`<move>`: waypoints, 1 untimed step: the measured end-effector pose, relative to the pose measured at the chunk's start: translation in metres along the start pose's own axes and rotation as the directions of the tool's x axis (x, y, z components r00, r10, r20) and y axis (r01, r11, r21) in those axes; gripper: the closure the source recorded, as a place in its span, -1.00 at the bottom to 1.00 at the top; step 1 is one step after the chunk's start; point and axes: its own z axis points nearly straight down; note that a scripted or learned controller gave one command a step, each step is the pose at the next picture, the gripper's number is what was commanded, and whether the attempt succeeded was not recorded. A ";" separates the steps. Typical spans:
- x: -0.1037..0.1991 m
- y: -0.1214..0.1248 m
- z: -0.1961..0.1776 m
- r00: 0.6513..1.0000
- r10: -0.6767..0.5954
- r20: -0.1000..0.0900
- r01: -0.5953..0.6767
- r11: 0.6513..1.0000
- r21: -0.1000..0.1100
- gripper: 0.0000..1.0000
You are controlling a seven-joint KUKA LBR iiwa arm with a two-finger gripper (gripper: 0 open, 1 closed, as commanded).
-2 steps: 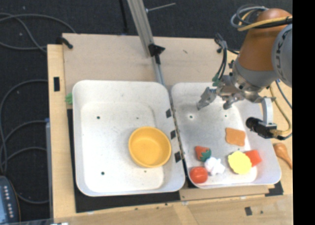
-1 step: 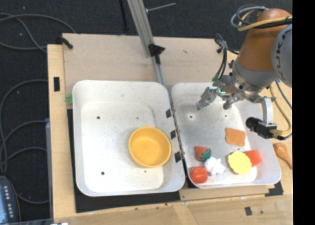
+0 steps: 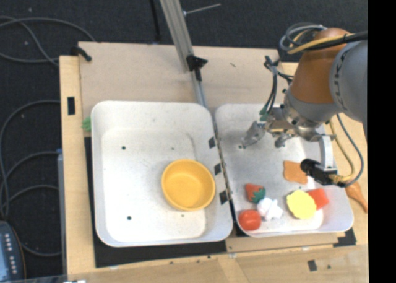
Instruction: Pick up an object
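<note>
Two shallow white bins are being carried side by side on a tan worktop (image 3: 136, 74). The left bin (image 3: 124, 127) is being occupied by a yellow bowl (image 3: 187, 184), which is sitting upright toward the bin's near right part, close to the divide between the bins. The right bin (image 3: 238, 124) is being reached into by the grey arm (image 3: 346, 77), whose orange band (image 3: 315, 71) is being shown above the wrist.

The jaws (image 3: 266, 134) are being held over the far part of the right bin, spread apart, with nothing being pinched between them; one finger (image 3: 252, 134) is being pointed toward the bin's left side, the other lying nearer the arm.

The objects to be picked are being kept in the near part of the right bin, well apart from the jaws. A red piece with green on it (image 3: 254, 192) is lying nearest the divide, with a white object (image 3: 268, 208) just beside it and a red round object (image 3: 250, 219) at the bin's near rim. A yellow object (image 3: 301, 205) is touching a red-orange piece (image 3: 318, 197) to its right. An orange flat piece (image 3: 294, 171) is lying farther back, partly covered by a black part of the wrist fittings (image 3: 314, 170).

A slanted metal rail (image 3: 176, 18) is being seen rising from the worktop behind the bins.
</note>
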 end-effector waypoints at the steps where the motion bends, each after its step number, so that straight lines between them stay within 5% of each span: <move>1: -0.004 -0.007 0.062 1.000 -0.001 0.000 0.001 1.000 0.002 -1.00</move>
